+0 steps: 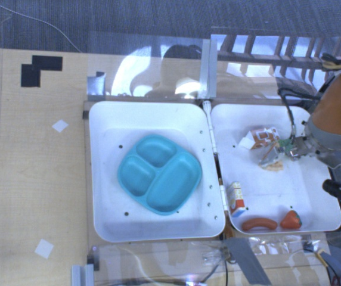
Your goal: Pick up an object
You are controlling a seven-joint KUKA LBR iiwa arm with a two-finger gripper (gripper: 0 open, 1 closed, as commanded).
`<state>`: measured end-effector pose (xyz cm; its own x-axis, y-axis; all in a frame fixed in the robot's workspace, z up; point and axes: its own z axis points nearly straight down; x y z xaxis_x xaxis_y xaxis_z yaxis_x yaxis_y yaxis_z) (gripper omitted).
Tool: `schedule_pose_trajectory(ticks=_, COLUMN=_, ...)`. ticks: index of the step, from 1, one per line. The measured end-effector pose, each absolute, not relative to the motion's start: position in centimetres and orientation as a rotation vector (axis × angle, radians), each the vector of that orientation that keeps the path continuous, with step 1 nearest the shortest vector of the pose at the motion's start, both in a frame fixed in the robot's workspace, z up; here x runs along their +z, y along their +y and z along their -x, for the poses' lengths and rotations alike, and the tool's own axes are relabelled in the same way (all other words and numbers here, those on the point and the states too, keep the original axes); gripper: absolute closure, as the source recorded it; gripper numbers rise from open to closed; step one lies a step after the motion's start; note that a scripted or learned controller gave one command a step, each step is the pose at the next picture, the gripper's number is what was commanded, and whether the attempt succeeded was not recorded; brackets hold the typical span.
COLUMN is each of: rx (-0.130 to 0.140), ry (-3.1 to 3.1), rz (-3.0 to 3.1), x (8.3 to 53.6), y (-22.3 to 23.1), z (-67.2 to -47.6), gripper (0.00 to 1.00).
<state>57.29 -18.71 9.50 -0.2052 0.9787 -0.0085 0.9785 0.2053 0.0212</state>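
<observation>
Your grey two-finger gripper (276,149) reaches in from 3 o'clock, low over the right white bin (313,189), probably to grab the crumpled orange-and-white packet (263,140) beside its tip; I cannot tell its grip state. That bin's 6 o'clock wall gathers a small white bottle (236,197), a red sausage (259,224) and a red strawberry-like toy (291,220). The left white bin (105,159) holds a blue three-compartment plastic plate (160,174).

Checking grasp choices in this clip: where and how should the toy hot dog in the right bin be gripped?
Grip the toy hot dog across its narrow middle, coming straight down. It lies flat and lengthwise along the right bin's near wall, so fingers should close across its short width; the strawberry-like toy crowds its right end.
</observation>
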Motion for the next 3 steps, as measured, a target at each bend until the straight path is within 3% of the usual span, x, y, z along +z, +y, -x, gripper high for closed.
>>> schedule_pose_trajectory(ticks=1, rx=0.016, ry=2.403, rz=-1.991, x=9.5, y=-19.5, z=-60.5, gripper=0.0)
schedule_pose_trajectory(ticks=2, rx=0.016, ry=2.268, rz=-2.148, x=9.5, y=-17.4, z=-63.6, gripper=0.0)
schedule_pose_trajectory(ticks=3, rx=0.023, ry=2.165, rz=-2.248, x=9.6, y=-18.4, z=-60.5, gripper=0.0)
